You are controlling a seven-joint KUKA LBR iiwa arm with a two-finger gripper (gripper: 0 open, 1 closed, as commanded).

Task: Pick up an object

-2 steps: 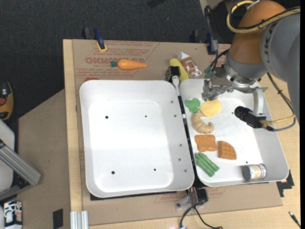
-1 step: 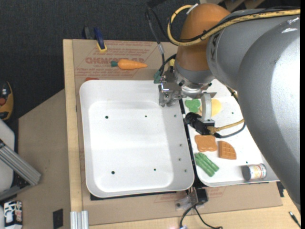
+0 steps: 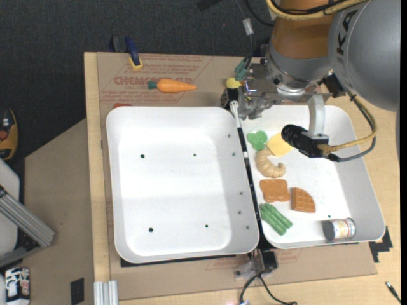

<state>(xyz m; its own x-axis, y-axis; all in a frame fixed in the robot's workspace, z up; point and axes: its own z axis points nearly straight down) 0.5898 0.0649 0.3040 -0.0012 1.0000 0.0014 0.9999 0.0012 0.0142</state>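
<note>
While the arm (image 3: pixel 331 24) reaches in from the right, its wrist hangs over the far left corner of the right bin (image 3: pixel 356 189), close to the seam between the two bins. The pincer (image 3: pixel 251 103) sits there among dark metal parts and cables; whether it is open or closed cannot be told from this view, and nothing can be seen in its grip. A black cylinder (image 3: pixel 302 138) on a cable juts out just right of it, above the bin.

All the loose things in the bins lie in the right one, along its left side. Nearest the pincer is a green leaf-shaped piece (image 3: pixel 257 139), with a pale yellow piece (image 3: pixel 278 146) touching it on the right and partly under the black cylinder. Just below these lies a curved croissant (image 3: pixel 269 164). Below that sit a toast slice (image 3: pixel 274 190) and a waffle (image 3: pixel 303 200), side by side and nearly touching. A green bean pod (image 3: pixel 275 218) lies at a slant near the bin's front left corner. Well apart, at the front right, a small jar (image 3: pixel 339 229) lies on its side.

The left bin (image 3: pixel 127 138) shows bare white floor with a few dark dots. On the cardboard-covered desk (image 3: pixel 95 170) behind it lies a carrot (image 3: pixel 170 86), and beyond that a blue and yellow clamp (image 3: pixel 133 53) at the edge.
</note>
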